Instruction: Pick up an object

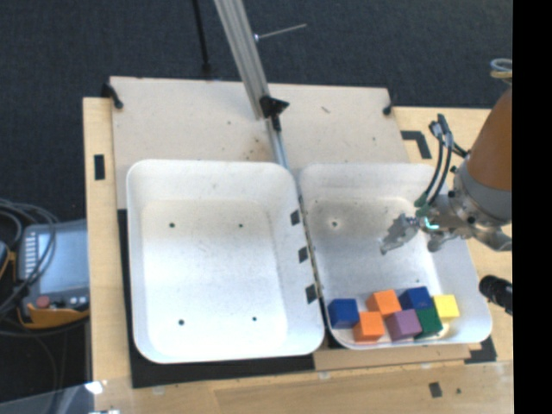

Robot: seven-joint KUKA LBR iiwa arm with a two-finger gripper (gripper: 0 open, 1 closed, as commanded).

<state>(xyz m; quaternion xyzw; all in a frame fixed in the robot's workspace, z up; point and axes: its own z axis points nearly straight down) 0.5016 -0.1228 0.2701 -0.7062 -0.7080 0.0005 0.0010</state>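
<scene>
Several small blocks lie clustered at the near end of the right bin (349, 173): a blue one (343, 311), two orange ones (385, 301) (370, 325), a purple one (402, 324), a second blue one (417, 297), a green one (429, 321) and a yellow one (446, 307). My gripper (418, 236) hangs over the middle of that bin, just beyond the blocks and apart from them. Its fingers (397, 231) are spread open with nothing between them. The orange band of the arm (496, 149) comes in from the right.
The left bin (131, 184) sits beside the right one, with a raised divider edge (304, 231) between them. A slanted metal post (246, 50) rises behind the bins. A control pendant with cables (47, 270) lies off the bench at the left.
</scene>
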